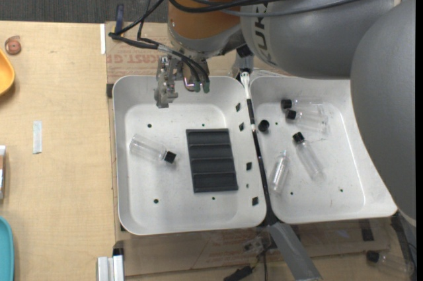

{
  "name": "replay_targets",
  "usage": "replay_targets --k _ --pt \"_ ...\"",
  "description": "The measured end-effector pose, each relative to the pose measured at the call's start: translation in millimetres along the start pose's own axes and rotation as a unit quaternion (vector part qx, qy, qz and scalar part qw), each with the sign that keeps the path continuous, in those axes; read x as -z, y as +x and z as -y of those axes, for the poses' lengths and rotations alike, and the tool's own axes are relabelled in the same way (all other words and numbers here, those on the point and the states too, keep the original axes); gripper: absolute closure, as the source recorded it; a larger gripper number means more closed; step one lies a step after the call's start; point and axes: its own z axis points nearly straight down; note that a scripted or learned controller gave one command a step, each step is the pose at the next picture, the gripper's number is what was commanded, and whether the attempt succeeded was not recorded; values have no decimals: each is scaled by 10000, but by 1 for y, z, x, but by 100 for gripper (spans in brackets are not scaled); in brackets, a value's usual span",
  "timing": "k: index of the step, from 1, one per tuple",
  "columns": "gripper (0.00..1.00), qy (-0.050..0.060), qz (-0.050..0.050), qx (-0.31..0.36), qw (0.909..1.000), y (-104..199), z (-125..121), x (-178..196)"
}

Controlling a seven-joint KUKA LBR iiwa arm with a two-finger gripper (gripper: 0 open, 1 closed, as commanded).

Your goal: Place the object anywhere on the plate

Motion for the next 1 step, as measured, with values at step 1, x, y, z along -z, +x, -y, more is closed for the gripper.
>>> replay_targets --k 1 --pt "100 -7 17 2004 9797 -28 2 46"
